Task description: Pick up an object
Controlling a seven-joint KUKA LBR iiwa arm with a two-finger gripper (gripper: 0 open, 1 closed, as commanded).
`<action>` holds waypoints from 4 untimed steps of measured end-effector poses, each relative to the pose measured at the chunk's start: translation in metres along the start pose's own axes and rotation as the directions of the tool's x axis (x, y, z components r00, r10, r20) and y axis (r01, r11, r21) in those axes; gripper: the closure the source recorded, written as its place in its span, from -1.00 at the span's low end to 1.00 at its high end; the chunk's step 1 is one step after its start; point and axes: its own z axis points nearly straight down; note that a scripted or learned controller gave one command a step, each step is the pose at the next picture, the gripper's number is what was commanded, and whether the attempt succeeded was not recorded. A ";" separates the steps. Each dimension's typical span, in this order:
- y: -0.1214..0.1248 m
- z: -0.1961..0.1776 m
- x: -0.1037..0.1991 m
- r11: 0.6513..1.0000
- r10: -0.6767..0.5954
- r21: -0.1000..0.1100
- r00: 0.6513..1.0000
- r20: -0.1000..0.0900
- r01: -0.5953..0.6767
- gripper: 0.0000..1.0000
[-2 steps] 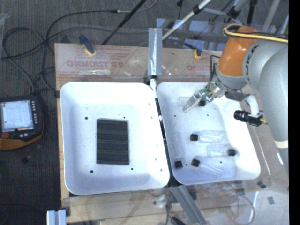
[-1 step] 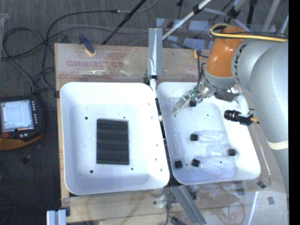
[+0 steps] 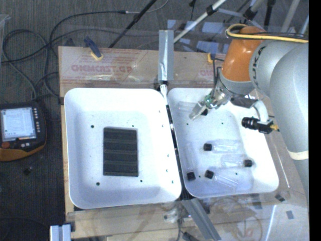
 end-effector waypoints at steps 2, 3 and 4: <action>0.040 -0.096 0.066 0.999 0.041 -0.006 0.999 -0.008 -0.041 1.00; 0.041 -0.105 0.066 0.999 0.041 -0.006 0.999 -0.008 -0.041 1.00; 0.041 -0.113 0.066 0.999 0.041 -0.006 0.999 -0.008 -0.041 1.00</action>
